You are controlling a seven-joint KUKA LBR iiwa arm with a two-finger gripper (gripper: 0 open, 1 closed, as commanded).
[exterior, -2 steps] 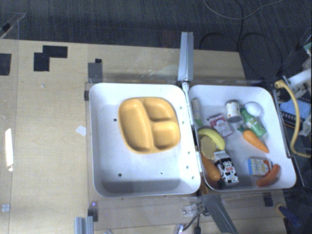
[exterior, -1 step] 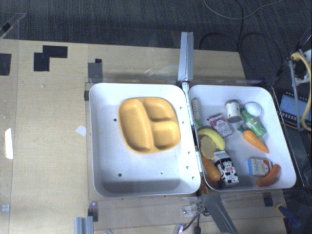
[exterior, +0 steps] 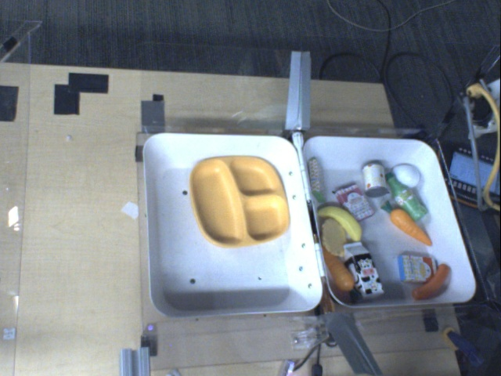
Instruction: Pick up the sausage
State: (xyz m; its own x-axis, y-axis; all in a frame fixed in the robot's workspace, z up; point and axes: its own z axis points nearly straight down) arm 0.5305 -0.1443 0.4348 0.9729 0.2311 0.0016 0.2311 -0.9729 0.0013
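- The sausage (exterior: pixel 433 282) lies in the right bin's (exterior: pixel 438 157) near right corner, close against both walls.
- A small carton (exterior: pixel 415 267) sits just beside it; open floor toward the carrot (exterior: pixel 410 225).

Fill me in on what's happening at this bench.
Nothing is being handled at this moment. The sausage lies untouched in the near right corner of the right bin, beside a small carton, with a carrot and banana nearby. The left bin holds a yellow divided tray.

Carton (exterior: pixel 415 267) crowding sausage (exterior: pixel 432 282)
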